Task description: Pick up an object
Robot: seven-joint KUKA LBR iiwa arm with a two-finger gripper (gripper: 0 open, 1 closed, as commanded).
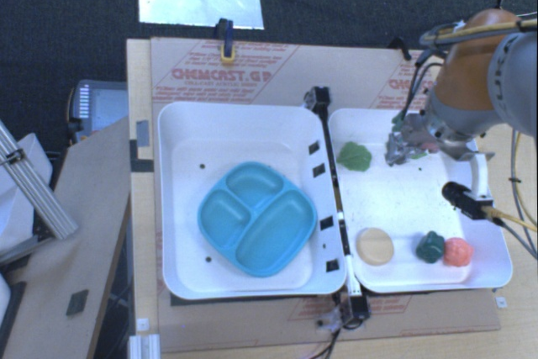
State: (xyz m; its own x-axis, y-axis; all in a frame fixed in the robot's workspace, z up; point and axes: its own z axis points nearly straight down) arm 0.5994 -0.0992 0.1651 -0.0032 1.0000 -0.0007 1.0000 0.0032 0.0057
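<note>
We see the tool (pixel 402 149) low in the right bin (pixel 496 269), just right of the green leafy piece (pixel 355 155); its opening we cannot tell. Approach step, we judge; next: shift left, close on it.

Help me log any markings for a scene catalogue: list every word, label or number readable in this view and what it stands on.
"CHEMCAST GP", red print on the board under the bins, behind the left bin; the last letters are uncertain.
The same red print repeats, slanted, on the board behind the right bin, too cut off to read.
Faint red print at the board's front edge is too blurred to read.
</note>
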